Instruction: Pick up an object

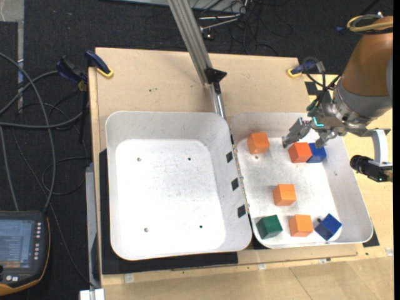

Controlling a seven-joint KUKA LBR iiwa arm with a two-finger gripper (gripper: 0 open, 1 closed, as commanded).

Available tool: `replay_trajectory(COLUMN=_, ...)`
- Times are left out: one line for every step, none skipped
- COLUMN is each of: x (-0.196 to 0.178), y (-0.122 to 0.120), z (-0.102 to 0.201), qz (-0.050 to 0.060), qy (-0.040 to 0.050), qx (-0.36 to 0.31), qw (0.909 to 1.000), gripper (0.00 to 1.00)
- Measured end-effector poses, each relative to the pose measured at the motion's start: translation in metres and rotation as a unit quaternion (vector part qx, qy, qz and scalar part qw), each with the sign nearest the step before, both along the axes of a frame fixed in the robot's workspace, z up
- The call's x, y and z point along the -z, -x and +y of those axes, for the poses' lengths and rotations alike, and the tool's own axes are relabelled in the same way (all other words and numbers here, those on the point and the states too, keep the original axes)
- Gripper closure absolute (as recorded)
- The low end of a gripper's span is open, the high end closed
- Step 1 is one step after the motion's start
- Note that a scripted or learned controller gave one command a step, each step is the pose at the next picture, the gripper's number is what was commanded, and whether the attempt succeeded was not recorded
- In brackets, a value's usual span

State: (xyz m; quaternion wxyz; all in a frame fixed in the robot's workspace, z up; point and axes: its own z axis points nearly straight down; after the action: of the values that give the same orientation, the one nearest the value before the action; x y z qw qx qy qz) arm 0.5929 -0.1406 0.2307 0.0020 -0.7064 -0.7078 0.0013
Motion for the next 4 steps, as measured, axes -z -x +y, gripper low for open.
replay_trajectory(x=-0.002, y=0.000, z=0.000, qz=-0.002, qy=0.0004, qx=0.000, qw=1.0000, gripper=0.00)
replay_trajectory(x=0.051, y=0.010, z=0.005, qz=0.001, qy=0.0001, qx=0.001, qw=1.0000, gripper=0.00)
replay_trajectory(x=0.095, y=0.012, z=0.007, qz=0.000, qy=0.0002, qx=0.001, qw=1.0000, gripper=0.00)
replay_trajectory(x=0.138, y=0.013, z=0.008, qz=-0.001, qy=0.0006, qx=0.001, qw=1.0000, gripper=0.00)
